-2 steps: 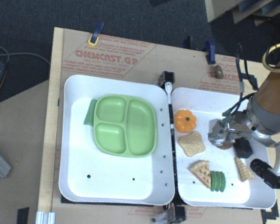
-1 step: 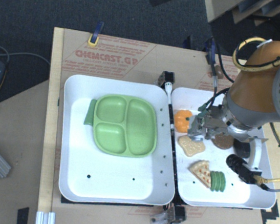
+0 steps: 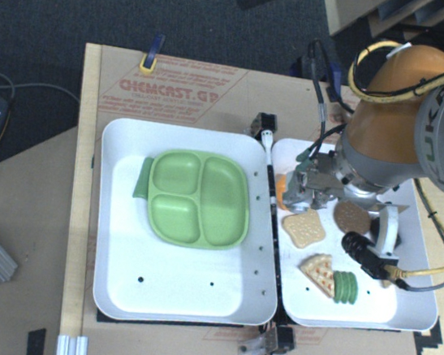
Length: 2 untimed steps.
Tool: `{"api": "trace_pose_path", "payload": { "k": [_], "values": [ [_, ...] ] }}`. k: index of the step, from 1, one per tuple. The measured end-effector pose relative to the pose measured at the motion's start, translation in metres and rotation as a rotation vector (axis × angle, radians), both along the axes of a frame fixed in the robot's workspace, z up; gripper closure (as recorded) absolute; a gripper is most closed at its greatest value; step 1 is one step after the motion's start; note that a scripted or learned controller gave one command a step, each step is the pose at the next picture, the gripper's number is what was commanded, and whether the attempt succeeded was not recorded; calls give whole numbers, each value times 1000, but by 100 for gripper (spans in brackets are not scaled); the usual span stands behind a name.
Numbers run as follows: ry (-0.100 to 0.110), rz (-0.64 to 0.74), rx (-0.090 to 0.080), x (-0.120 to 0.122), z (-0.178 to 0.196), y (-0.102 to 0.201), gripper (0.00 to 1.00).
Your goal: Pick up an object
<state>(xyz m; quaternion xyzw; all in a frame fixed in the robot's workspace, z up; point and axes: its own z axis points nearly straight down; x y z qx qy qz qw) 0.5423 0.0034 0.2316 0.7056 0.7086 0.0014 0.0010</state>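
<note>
One green tray (image 3: 200,199); three food pieces lie in the right bin (image 3: 412,310).

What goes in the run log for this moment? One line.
hand: over right white bin | green divided plate: left white bin | pick: unconfirmed

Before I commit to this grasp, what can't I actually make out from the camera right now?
- Gripper: finger state unreadable; the wrist body above covers it.
- Orange item at the right bin's left wall: mostly hidden by the gripper, identity unclear.
- Brown round piece: upper part covered by the arm.
- Right bin: far end hidden under the arm.
</note>
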Motion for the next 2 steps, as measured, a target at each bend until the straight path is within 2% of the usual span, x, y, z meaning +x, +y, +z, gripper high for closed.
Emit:
{"api": "trace_pose_path", "payload": {
  "k": [2],
  "values": [
    [1, -3, -1, -3, 3, 3, 100]
  ]
}}
